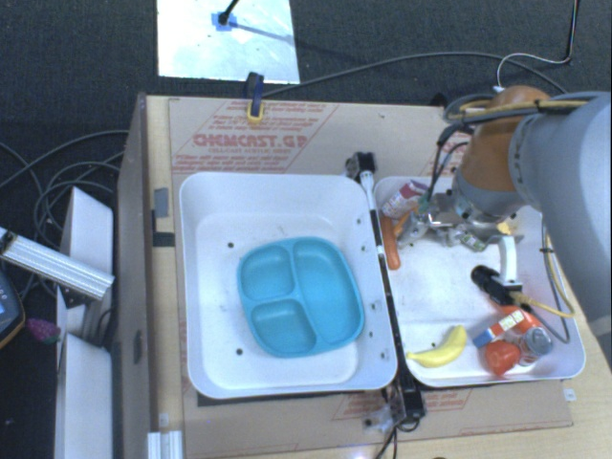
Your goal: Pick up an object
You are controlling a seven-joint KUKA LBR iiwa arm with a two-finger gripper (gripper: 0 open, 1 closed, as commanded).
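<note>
A grey robot arm (564, 161) reaches from the frame's right into the right bin (435, 299). Its gripper (457, 226) hangs low at the bin's upper end, near a carrot (390, 242), perhaps picking there; its state cannot be told. A banana (440, 348) lies lower down. A blue plate (299, 295) sits in the left bin (215, 208).

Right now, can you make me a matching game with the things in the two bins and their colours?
Things:
1. plate
2. banana
3. carrot
4. tomato

Colours:
A. red
B. blue
C. orange
D. yellow

Pairs: 1-B, 2-D, 3-C, 4-A
</note>
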